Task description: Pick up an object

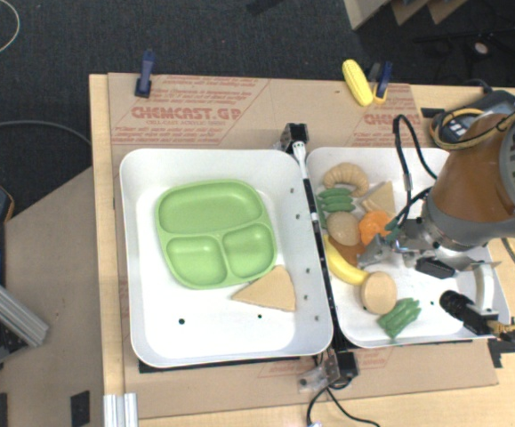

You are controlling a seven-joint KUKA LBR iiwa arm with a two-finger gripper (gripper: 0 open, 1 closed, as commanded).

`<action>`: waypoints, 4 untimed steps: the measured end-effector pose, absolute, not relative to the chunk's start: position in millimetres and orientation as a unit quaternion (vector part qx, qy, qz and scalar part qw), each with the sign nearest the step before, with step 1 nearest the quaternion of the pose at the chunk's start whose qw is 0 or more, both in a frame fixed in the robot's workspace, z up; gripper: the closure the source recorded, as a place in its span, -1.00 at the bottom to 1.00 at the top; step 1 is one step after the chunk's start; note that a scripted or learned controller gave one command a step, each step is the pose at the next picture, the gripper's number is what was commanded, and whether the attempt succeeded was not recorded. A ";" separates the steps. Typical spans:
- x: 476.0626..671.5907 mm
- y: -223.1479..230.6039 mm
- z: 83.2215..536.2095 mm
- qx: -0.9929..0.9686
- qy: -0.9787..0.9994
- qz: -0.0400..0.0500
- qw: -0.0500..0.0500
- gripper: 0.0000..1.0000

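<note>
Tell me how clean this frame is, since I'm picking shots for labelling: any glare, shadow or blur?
Camera view: even, soft lighting; the left bin is bright but not blown out; the green tray and tan wedge look sharp; the arm casts shadow over the right bin, and the gripper area is murky.

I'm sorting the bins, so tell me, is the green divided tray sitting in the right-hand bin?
No, the green divided tray lies in the left bin, beside a tan wedge.

i saw glossy white plastic bins (141, 238), a smooth matt green plastic tray (214, 234), and a brown paper-covered surface (195, 109).
</note>
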State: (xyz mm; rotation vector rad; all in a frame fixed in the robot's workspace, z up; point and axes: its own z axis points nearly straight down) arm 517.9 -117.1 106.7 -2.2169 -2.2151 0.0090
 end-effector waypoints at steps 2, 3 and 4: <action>481.5 -100.6 97.6 -0.708 -0.706 -0.001 -0.006 1.00; 485.0 -49.6 189.9 -0.705 -0.710 -0.004 -0.003 1.00; 480.5 36.6 273.4 -0.703 -0.711 -0.005 -0.003 1.00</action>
